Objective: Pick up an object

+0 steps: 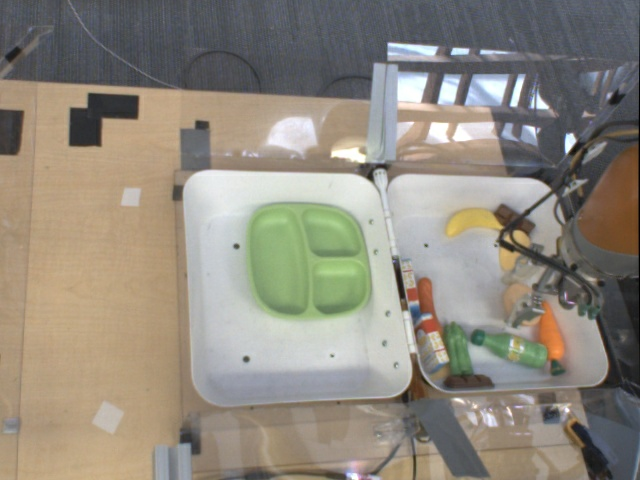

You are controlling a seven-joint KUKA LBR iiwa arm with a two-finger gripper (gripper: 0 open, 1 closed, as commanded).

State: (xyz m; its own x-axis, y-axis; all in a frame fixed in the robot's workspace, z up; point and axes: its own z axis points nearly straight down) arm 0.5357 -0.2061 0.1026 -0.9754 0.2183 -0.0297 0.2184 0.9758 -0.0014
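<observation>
STAGE: approach, nothing lifted | GRIPPER (527, 306): low in right bin (470, 193), finger state cannot be told | TARGETS: carrot (552, 336), bottle (512, 349), banana (470, 223) all lie in the bin | LEFT: grasp, lift

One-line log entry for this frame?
arm: over right white bin | gripper: low beside orange carrot | left white bin: green divided plate

plate (305, 260) in left bin (215, 368), bottle (515, 349) — perhaps — right
</observation>
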